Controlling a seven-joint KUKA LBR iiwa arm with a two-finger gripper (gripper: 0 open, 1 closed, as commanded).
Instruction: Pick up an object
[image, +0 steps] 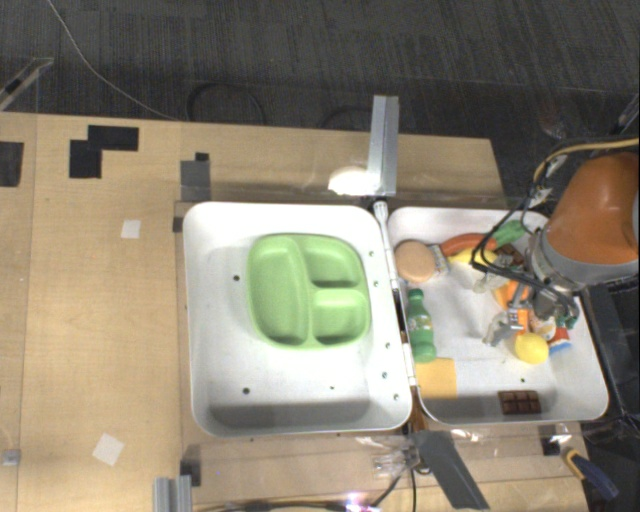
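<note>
Gripper low in right bin, at 3 o'clock; jaw state cannot tell. Lemon just beside it, toward 4 o'clock. Step: likely reaching. Next: centre over lemon, close.

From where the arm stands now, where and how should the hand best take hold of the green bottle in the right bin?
Grip the green bottle across its middle, coming straight down from above. It seems to lie on its side along the right bin's left wall, cap pointing away from the yellow block at its base. So I would close across its narrow width; the wall side looks tight, though.
</note>
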